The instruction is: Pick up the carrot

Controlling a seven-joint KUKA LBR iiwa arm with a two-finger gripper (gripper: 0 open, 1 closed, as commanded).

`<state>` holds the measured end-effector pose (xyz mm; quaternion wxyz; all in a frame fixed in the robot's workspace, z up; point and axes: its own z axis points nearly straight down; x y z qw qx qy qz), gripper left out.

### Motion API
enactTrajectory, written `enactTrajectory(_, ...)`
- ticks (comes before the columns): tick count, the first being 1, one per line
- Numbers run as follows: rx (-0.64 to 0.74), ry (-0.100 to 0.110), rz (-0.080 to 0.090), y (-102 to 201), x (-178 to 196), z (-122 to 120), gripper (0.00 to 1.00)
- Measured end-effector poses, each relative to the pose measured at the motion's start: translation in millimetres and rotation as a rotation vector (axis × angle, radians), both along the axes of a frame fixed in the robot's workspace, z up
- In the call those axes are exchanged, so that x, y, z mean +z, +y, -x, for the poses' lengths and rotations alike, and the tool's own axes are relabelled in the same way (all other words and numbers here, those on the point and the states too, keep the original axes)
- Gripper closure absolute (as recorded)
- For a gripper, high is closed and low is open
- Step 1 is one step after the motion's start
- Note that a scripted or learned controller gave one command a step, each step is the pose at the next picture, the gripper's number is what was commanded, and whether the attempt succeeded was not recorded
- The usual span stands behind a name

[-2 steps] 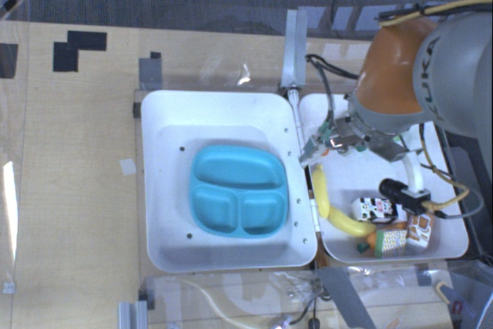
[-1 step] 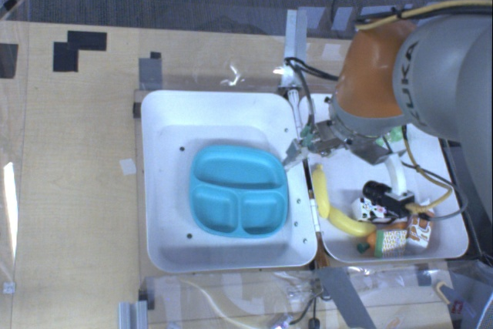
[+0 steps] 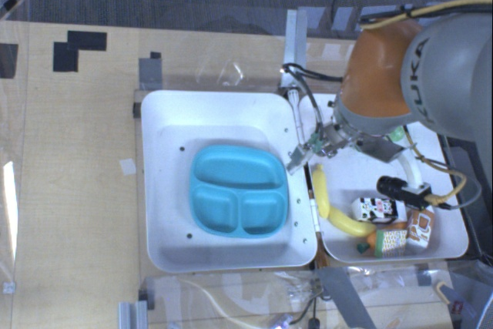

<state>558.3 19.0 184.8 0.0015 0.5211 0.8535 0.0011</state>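
The carrot (image 3: 369, 242) is a small orange piece with a green end. It lies at the front of the right bin (image 3: 454, 241), between the banana and an orange carton. The gripper (image 3: 302, 154) hangs over the divider between the two bins, above the banana's top end and well back and left of the carrot. Nothing shows in its grasp. The grey arm with its orange band covers the back of the right bin.
A yellow banana (image 3: 333, 209) lies along the right bin's left wall. A black-and-white cow-patterned item (image 3: 375, 209) and orange cartons (image 3: 406, 233) sit beside the carrot. The left bin (image 3: 166, 166) holds a blue sectioned tray (image 3: 239, 190).
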Motion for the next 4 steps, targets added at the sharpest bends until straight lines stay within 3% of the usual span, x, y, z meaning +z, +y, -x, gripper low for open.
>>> enactTrajectory(1,0.069,-0.002,0.000,19,1,-32,0.00)
enactTrajectory(2,0.133,-0.002,0.002,-71,1,-2,0.00)
enactTrajectory(3,0.168,-0.002,0.001,-8,0,14,0.00)
enactTrajectory(4,0.201,-0.003,0.003,-131,1,54,0.00)
